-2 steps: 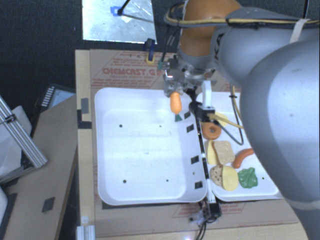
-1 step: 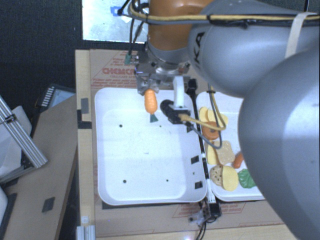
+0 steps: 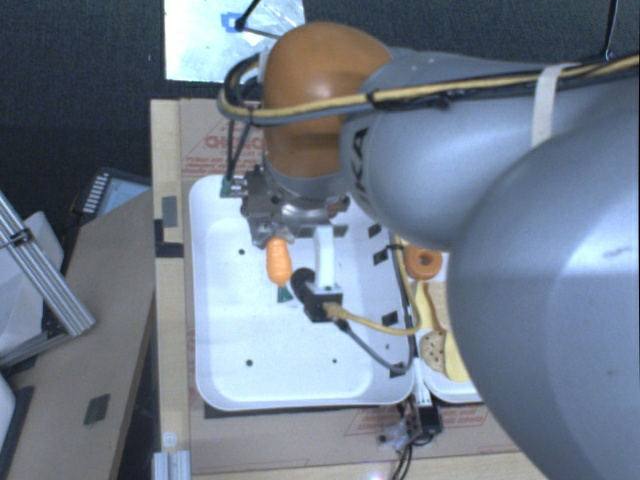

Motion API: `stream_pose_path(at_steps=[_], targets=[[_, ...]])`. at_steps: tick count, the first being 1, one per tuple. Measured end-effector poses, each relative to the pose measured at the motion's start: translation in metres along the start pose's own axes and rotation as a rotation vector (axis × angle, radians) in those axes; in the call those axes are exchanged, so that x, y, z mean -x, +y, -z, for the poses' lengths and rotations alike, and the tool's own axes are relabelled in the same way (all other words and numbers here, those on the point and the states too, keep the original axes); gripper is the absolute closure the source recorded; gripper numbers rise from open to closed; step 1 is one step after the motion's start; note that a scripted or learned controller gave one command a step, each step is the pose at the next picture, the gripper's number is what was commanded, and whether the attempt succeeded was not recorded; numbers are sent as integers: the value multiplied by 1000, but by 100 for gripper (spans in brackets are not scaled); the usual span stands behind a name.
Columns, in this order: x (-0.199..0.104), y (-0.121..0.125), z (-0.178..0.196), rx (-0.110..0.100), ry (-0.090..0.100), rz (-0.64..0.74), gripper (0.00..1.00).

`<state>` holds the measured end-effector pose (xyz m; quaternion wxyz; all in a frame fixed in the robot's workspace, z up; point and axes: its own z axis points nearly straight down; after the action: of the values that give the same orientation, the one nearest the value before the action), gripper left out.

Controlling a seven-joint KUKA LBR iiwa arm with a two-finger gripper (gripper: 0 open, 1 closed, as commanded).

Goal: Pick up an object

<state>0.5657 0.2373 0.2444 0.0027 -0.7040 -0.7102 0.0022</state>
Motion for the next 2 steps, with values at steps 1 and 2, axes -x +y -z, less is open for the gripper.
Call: stream_pose_path(at_steps=[1, 2], targets=[[1, -43, 117, 18, 6, -2, 100], [2, -65, 274, 25, 9, -3, 100]])
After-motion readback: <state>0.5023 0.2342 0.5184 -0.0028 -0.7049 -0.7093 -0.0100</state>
